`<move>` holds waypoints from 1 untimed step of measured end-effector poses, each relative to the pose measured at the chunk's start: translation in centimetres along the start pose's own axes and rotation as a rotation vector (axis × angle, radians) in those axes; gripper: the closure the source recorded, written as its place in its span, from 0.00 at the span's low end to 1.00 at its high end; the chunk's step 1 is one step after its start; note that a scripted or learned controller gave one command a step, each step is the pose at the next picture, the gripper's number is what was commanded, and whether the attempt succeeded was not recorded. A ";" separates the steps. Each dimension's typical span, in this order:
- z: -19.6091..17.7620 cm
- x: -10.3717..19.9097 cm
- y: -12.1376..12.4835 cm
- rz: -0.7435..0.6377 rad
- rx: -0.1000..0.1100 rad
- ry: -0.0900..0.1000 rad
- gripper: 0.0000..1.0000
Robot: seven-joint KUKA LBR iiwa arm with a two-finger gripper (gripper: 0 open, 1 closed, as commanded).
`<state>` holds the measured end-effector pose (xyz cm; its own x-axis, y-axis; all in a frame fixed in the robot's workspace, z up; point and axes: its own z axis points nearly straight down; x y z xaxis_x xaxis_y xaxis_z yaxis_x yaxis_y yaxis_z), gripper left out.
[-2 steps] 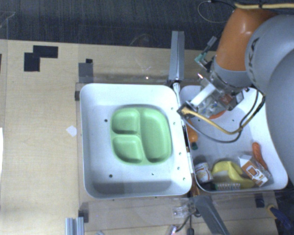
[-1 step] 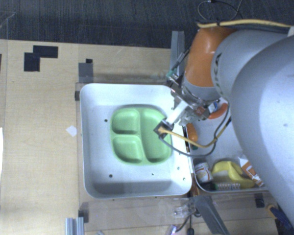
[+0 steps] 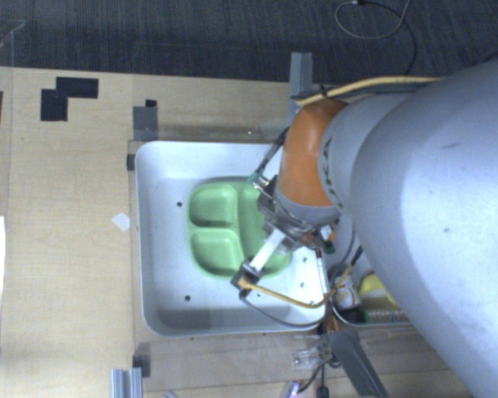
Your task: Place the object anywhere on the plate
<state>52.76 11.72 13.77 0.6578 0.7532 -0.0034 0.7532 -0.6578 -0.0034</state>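
grey arm (image 3: 432, 222) looms over the green plate (image 3: 220, 226); tool (image 3: 253, 274) at its edge, state unclear.

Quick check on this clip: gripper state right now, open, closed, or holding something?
Gripper: cannot be told. It sits low over the near edge of the green plate in the white bin, with no object seen in it.

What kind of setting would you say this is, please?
Most likely a robotics lab workcell. A grey arm reaches over a shallow white bin holding a green divided plate, set on a wooden bench with black markers, and a loose cable lies on the carpet.
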 end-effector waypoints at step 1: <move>-5.2 3.7 -7.2 0.248 -0.002 0.003 1.00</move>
<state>49.76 19.26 19.00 0.8228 0.5684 -0.0004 0.5684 -0.8228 -0.0005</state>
